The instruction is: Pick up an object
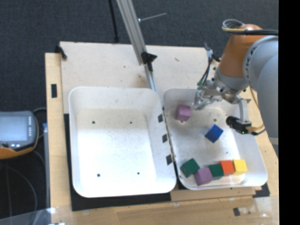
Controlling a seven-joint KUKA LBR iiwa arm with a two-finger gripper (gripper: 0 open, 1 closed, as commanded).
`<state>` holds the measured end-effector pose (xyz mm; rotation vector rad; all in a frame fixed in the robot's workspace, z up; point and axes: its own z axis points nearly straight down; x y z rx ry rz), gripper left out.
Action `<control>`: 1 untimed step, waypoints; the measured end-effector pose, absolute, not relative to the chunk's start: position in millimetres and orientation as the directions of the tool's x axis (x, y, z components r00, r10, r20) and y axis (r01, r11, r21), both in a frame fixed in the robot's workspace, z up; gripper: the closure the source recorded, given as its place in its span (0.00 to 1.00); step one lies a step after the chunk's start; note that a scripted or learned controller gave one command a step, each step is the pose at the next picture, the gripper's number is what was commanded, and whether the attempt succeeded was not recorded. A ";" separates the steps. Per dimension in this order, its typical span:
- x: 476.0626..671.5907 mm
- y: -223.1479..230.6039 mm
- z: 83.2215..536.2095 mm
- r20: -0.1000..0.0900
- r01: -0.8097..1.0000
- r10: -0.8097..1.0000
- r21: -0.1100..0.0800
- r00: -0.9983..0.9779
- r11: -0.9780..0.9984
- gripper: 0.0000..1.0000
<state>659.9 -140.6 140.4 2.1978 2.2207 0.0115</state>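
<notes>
In the right bin (253, 161) a pink-purple block (183, 112) lies near the back left corner. My gripper (200, 102) hangs just to its right, low over the bin floor, and no block shows between the fingers. A blue block (213, 133) rests mid-bin. Along the front edge sit a dark green block (190, 167), a purple block (203, 176), a second green block (216, 170), an orange block (228, 167) and a yellow block (240, 166).
The left bin (75, 125) adjoins the right one, with a raised rim between them. A metal camera pole (133, 29) rises from the bench behind the bins. The arm's orange band (234, 53) looms over the back right corner.
</notes>
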 end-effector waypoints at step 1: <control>659.3 -140.6 139.2 -0.007 1.000 1.000 0.015 -0.011 0.011 0.00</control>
